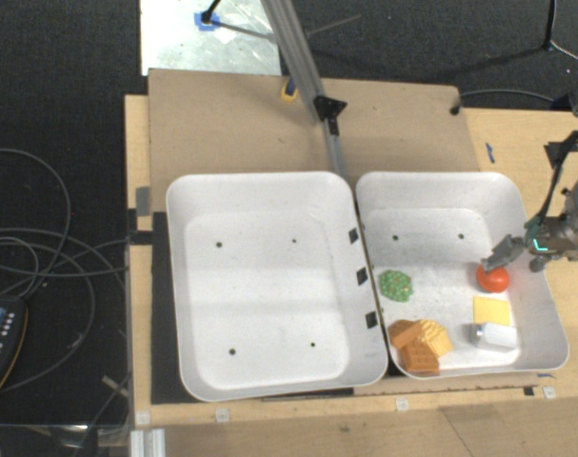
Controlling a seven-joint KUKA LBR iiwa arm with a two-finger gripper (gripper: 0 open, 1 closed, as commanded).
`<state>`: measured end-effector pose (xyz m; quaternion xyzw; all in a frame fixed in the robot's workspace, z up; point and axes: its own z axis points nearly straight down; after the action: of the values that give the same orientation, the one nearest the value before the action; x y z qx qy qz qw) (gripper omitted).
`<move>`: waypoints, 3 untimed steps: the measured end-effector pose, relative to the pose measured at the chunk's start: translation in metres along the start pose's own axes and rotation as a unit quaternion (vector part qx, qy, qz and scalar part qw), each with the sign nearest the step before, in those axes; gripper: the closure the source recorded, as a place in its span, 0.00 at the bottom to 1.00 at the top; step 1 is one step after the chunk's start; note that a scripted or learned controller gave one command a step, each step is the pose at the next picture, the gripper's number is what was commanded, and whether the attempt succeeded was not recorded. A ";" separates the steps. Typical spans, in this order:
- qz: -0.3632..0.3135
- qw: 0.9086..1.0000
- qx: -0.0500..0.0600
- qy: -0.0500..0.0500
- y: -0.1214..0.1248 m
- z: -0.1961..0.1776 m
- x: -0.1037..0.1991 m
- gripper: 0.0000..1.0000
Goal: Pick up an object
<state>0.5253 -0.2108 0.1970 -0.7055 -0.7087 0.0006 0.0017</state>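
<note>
Looking down on my bench point(222, 112), I see two white bins side by side filling the middle of the frame: the left bin point(269, 284) toward centre-left, the right bin point(431, 208) toward centre-right, their inner walls touching. All my candidate objects sit in the lower half of the right bin. An orange waffle-like block point(420, 341) lies at its lower left corner, a yellow square block point(491, 309) sits toward the lower right, with a small white-and-grey piece point(493, 335) just below it. A green bumpy disc point(395, 285) rests near the bin's left wall. A small red ball point(493, 278) lies just above the yellow block. My gripper point(506, 252) reaches in from the right edge, just above the red ball; whether it is wide or narrow I cannot tell.
</note>
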 end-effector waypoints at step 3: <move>0.002 1.000 0.000 0.000 -0.002 0.091 -0.004 0.00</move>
<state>0.5233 -0.2151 0.1063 -0.7070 -0.7072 0.0007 0.0016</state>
